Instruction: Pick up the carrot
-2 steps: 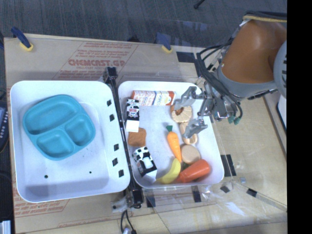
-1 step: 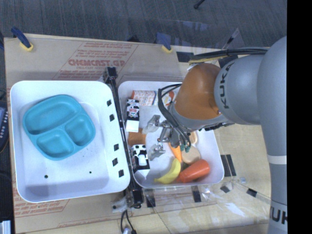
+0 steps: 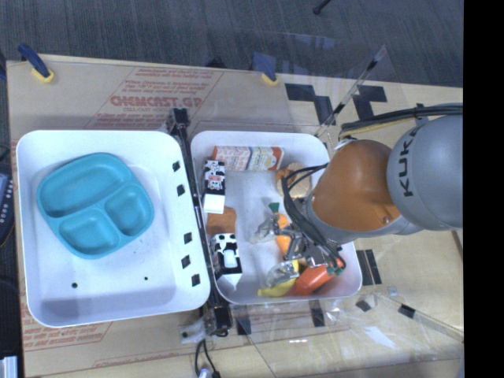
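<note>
Looking down on a cardboard-covered bench (image 3: 157, 93) over dark grey carpet (image 3: 197, 14). Left bin (image 3: 102, 290) holding a blue divided plate (image 3: 94, 203). Right bin (image 3: 244, 290) cluttered with toy food, arm (image 3: 370, 187) reaching in from the right. Gripper (image 3: 303, 258) down among the items, can't tell its state. Carrot (image 3: 313, 278) near the bin's front right corner, just under the gripper.

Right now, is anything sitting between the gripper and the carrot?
Nothing visible separates them. The gripper is low in the right bin, right among the clutter, with the carrot immediately beside it. A yellow item lies against the carrot's left end, which could crowd the grasp.
</note>
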Available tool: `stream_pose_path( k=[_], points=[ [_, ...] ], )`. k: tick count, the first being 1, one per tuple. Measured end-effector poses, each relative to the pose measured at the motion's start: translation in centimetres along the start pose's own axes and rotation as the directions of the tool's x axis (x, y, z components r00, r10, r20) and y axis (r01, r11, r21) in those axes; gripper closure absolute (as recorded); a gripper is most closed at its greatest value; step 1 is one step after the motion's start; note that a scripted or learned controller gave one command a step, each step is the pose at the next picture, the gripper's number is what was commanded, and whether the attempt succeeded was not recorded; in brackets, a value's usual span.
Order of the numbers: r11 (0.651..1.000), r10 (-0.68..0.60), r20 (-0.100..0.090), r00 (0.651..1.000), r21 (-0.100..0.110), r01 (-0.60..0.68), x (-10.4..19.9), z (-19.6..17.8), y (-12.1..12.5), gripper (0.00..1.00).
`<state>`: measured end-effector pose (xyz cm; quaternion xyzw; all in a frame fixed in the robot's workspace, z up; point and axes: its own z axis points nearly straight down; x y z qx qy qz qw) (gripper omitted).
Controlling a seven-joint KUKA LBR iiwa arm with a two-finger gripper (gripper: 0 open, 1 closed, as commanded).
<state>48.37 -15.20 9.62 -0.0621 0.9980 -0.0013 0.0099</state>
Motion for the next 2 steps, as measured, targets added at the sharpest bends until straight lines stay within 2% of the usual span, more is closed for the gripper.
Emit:
stream_pose_path(
  k=[1,2],
  points=[
    [1.0,-0.011,-0.004,1.0,-0.001,0.011,-0.1,-0.9,0.2,1.0],
    [0.941,0.339,-0.016,0.941,0.002,-0.339,-0.7,-6.6,5.1,1.0]
  ],
)
